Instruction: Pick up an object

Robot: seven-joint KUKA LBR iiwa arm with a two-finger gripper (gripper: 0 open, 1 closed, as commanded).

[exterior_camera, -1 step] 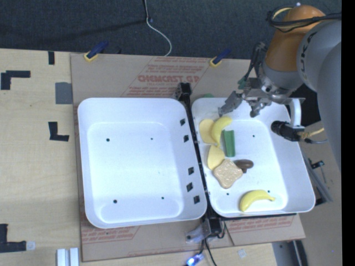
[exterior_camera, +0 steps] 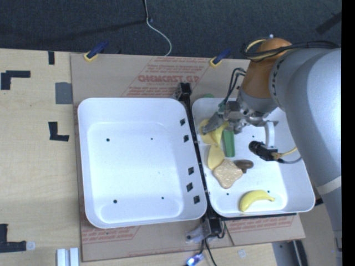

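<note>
Low in the right bin [exterior_camera: 297,195], gripper [exterior_camera: 222,127] over a crowded pile: green block [exterior_camera: 228,143], yellow pieces [exterior_camera: 215,155], toast [exterior_camera: 227,174], banana [exterior_camera: 254,199] nearer; cannot tell finger state; risk of pinching two things together, or nudging the block off sideways.

Arm [exterior_camera: 316,110] cut off by the right edge, its bulk hiding the right bin's [exterior_camera: 294,204] far corner. Gripper [exterior_camera: 224,121] fingertips too blurred and cluttered to tell. Yellow pieces [exterior_camera: 215,155] partly covered by the green object [exterior_camera: 228,143]. Small dark brown thing [exterior_camera: 243,164] too small to identify.
</note>
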